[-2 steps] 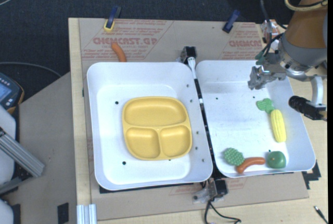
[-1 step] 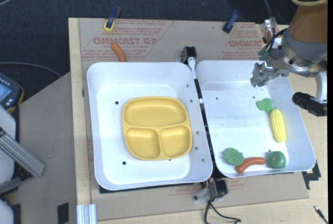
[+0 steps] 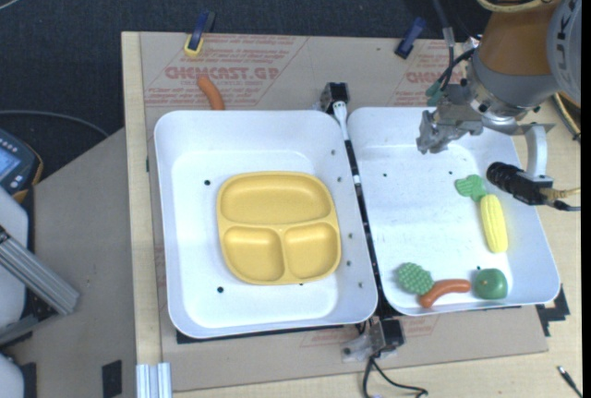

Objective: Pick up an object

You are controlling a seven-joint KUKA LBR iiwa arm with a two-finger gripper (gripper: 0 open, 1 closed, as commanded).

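corn cob (image 3: 494, 223) lies in the right bin (image 3: 406, 202), well apart from the hand (image 3: 432, 143); hand's grip state unclear.

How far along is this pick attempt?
Nothing looks done yet: the claw hangs over the right white bin, with nothing seen in it. The yellow toy corn cob, orange toy sausage and green toy ball lie in that bin. Reaching, gripping and lifting remain.

Gripper (image 3: 434, 139) above right bin (image 3: 397, 124); corn (image 3: 494, 223) near right wall.
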